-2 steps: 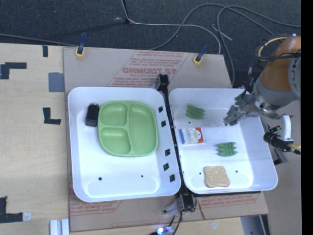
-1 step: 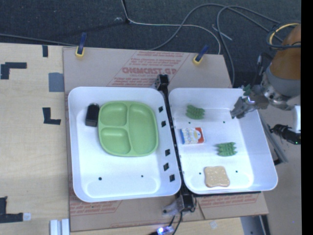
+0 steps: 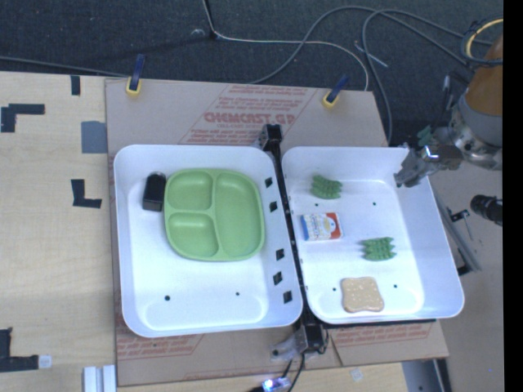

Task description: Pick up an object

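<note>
In the right bin [image 3: 425, 243] lie two green ridged pieces [image 3: 326, 188] [image 3: 378, 249], a small white carton with red and blue print [image 3: 320, 226] and a tan slice of toast [image 3: 361, 295]. The left bin [image 3: 139, 276] holds a green divided plate [image 3: 215, 215] with a small black block [image 3: 154, 192] beside its left rim. My gripper [image 3: 413, 172] hangs at the right bin's upper right corner, above the rim, well apart from every object, with nothing visibly in it.
Both bins rest on a cardboard sheet [image 3: 245, 113] held by yellow and blue clamps [image 3: 134, 81] at the back. A black clip strip [image 3: 280, 219] joins the bins. Cables [image 3: 327, 31] trail over the dark floor behind. The arm's orange band [image 3: 489, 88] sits at far right.
</note>
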Controlling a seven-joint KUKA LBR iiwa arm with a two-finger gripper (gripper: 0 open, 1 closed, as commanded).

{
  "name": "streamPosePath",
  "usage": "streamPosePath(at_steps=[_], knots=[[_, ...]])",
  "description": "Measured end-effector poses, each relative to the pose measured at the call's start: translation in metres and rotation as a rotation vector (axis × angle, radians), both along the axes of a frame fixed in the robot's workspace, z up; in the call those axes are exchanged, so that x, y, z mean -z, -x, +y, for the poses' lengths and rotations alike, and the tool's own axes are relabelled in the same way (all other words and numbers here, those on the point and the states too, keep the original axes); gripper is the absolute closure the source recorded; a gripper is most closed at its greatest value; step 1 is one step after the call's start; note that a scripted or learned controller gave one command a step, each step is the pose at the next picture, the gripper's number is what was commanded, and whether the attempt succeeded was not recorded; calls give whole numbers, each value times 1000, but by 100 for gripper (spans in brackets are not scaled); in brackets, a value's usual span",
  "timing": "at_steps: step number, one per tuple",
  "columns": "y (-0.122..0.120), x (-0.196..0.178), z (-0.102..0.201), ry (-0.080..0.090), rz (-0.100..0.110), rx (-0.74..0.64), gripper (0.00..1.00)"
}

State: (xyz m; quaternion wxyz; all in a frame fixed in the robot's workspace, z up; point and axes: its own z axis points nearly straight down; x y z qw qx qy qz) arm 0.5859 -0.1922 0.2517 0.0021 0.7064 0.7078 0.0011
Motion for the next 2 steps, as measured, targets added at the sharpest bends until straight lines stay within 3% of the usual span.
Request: streamPosePath(at_steps=[2], knots=[[15, 27, 105, -3, 7, -4, 100]])
